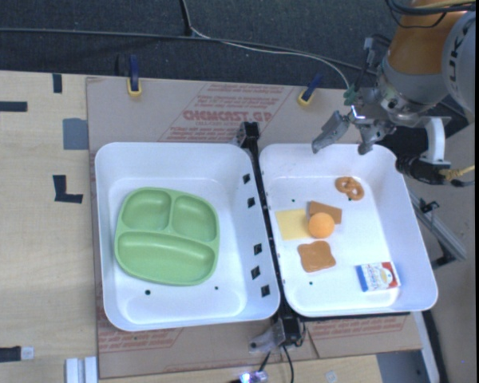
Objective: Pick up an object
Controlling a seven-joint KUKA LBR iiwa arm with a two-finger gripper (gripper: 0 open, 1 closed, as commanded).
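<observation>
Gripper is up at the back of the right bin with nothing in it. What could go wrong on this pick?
1. The orange ball sits against the yellow slice and a brown piece; a grasp there may catch two items or send the ball rolling.
2. The small box lies near the right bin's front wall, which could block a finger.
3. The open gripper hovers at the back rim; a straight descent risks striking it.

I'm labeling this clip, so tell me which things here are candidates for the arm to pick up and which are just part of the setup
Pickable, all in the right bin: pretzel, orange ball, yellow square, two brown toast-like pieces, small box; possibly the green tray in the left bin.

Setup: gripper, clamps, cable.
</observation>
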